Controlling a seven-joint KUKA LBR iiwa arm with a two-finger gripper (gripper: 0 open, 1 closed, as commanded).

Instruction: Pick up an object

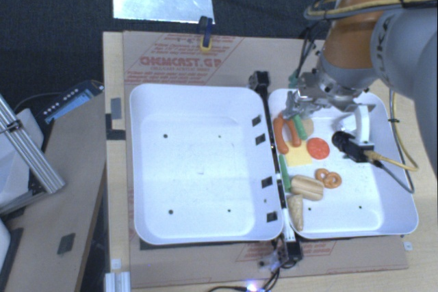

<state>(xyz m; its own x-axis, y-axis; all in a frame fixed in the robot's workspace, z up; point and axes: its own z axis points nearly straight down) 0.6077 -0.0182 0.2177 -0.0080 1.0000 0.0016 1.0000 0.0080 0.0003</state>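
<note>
Toy food (306, 159) crowds right bin's (393, 215) inner edge, so gripper (299, 104) hangs above carrot (293, 130); jaw spread impossible to tell.

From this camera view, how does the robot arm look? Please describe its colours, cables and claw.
The arm is grey with rounded, smooth links. A glossy orange band sits above the wrist. Black and yellow cables loop around that band. The claw is small, of silver-grey metal with dark parts, much thinner than the arm.
</note>
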